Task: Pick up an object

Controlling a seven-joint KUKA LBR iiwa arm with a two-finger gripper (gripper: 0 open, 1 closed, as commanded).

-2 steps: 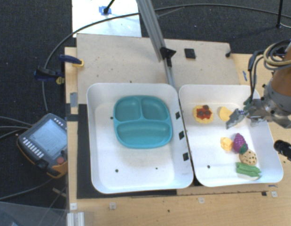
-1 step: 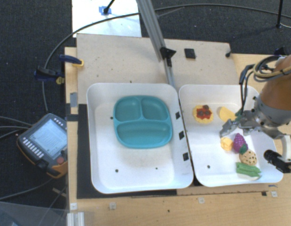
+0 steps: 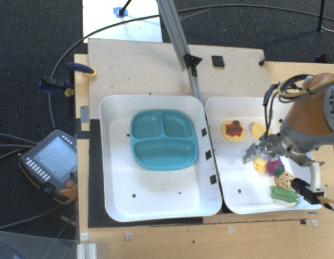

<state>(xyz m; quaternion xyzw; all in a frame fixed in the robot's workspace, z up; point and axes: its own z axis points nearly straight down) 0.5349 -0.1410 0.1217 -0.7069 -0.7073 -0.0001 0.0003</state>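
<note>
- On the left bin (image 3: 118,198) sits a teal divided plate (image 3: 164,139); no writing is readable anywhere
- Right bin (image 3: 231,198) holds toy food — pizza slice (image 3: 233,130), yellow piece (image 3: 260,165), purple piece (image 3: 274,166), green piece (image 3: 284,195)
- Arm (image 3: 312,115) bends in from the right; gripper (image 3: 258,154) low over the yellow piece; whether its fingers are apart or together I cannot tell

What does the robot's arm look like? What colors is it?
The arm is fat and rounded, like a thick pipe. It has a shiny orange band on top and smooth grey metal below. Dark cables loop off its side near the orange part. At the end sits a small grey metal gripper, reaching over the white bin with the toy food.
</note>
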